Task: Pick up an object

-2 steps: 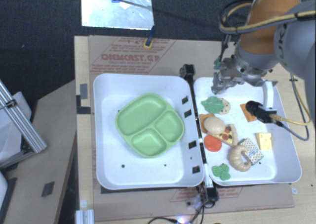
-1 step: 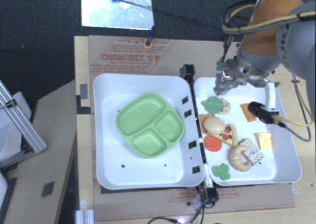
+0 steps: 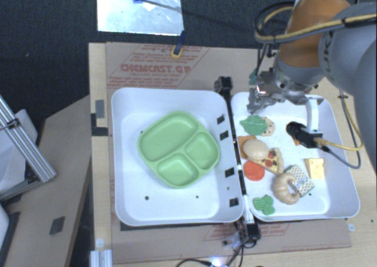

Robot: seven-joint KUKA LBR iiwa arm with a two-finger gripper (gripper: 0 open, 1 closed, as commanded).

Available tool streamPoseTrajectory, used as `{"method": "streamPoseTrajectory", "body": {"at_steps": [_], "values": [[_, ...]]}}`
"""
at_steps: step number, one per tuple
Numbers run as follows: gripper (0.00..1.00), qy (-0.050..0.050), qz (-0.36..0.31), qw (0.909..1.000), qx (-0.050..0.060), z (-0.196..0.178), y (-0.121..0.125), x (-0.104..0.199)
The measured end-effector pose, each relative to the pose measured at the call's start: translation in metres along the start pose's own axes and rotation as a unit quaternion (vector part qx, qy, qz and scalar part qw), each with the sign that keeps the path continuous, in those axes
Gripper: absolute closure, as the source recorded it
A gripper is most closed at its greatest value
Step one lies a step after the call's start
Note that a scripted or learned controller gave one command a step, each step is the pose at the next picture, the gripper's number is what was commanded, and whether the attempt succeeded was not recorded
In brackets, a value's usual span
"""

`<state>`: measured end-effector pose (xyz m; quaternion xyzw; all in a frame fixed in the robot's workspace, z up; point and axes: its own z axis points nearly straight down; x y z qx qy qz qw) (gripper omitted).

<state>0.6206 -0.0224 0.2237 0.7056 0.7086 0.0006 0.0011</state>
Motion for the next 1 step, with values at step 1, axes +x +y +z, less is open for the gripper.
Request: {"method": "streamPoseTrajectory", "body": {"at_steps": [1], "values": [[1.00, 0.000, 0.001, 1.0000, 0.001, -0.0100, -0.0042, -0.0090]]}}
